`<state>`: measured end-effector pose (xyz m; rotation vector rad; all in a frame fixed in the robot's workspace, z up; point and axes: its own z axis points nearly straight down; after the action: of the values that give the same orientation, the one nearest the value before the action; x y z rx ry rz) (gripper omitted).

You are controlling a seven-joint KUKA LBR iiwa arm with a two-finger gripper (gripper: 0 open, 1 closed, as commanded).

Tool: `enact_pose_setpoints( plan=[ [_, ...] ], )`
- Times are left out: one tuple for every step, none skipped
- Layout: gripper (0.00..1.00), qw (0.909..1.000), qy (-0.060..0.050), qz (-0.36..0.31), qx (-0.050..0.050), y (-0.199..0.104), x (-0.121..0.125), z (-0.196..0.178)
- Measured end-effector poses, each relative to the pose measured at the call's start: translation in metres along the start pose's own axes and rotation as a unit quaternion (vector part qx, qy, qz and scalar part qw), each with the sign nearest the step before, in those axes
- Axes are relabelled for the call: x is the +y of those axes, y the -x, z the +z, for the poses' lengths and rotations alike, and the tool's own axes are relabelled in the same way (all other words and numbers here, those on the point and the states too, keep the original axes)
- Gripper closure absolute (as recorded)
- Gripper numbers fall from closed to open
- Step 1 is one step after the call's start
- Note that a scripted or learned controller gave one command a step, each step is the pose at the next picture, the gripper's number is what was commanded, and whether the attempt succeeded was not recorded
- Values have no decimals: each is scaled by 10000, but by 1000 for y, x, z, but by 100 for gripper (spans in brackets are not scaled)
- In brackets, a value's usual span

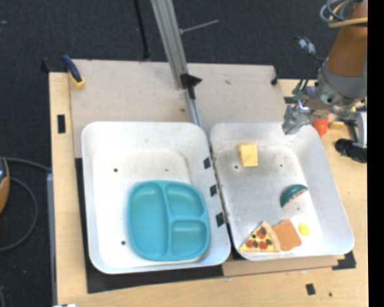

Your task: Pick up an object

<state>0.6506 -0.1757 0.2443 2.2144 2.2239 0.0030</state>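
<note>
1. The gripper [293,121] hangs over the far right corner of the right bin [320,171], below a grey wrist and orange band. Whether its claw is apart or together cannot be told, as the tip is small and blurred.
2. The right bin is shallow, white and speckled, with rounded corners.
3. A yellow block [248,154], cube-shaped and matte, lies near the bin's far edge, well apart from the gripper.
4. A teal dome-shaped object [294,194] lies toward the right side; its identity is unclear.
5. A toy pizza slice [260,238], a tan toast-like piece [286,235] and a small yellow round piece [303,229] sit at the near edge.
6. The left bin [102,152] holds a smooth turquoise three-compartment plate [168,220].
</note>
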Motion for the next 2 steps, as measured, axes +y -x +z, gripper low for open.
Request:
enact_pose_setpoints(
  plan=[
    [100,10000,-8,-9,9,-48,-21,-11],
    [100,10000,-15,-9,8,-97,-39,1]
  ],
)
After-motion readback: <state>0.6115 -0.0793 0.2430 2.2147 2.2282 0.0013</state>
